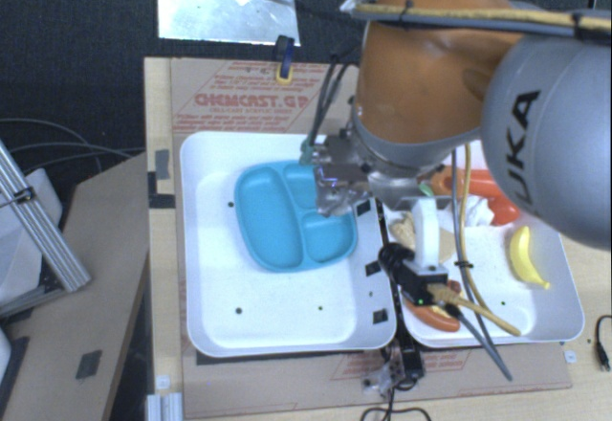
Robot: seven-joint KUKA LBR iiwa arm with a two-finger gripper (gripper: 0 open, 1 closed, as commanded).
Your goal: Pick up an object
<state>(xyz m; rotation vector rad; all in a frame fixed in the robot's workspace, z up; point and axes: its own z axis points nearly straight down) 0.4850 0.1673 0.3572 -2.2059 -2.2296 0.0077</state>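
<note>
Our hand [330,188] sits at the blue tray's [287,218] upper rim beneath it; we cannot tell its state. We should bite the rim squarely, then lift slowly.

cardboard sheet [251,94] behind left bin [206,247]: red "CHEMCAST GP", smaller print beneath unreadable | grey arm link [559,156] right of cardboard: black letters "UKA", cut off
</note>
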